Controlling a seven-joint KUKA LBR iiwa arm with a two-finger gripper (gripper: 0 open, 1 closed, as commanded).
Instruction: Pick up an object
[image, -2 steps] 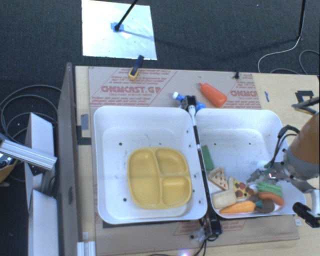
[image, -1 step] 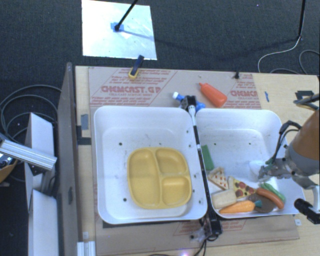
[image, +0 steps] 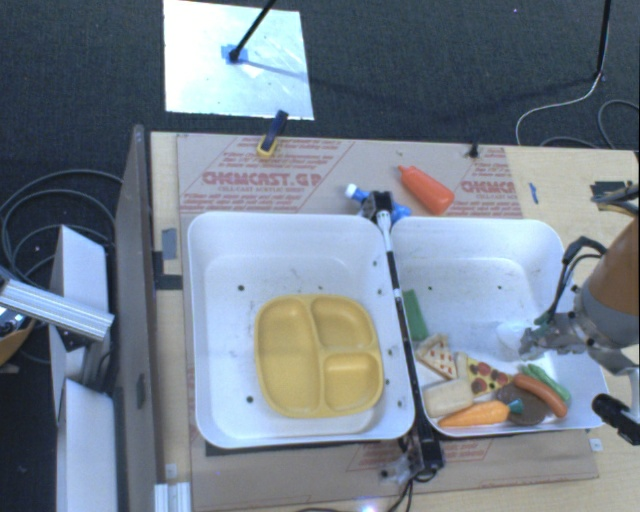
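The gripper hangs low over the right bin, its jaws blurred, open or shut unclear; the arm is cut off at the frame's edge. Toy food crowds the bin's near corner

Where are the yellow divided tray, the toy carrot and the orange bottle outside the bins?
yellow divided tray (image: 320, 355), camera view, centre ridge.
toy carrot (image: 475, 414), camera view, mid-body.
orange bottle (image: 427, 190), camera view, middle of body.
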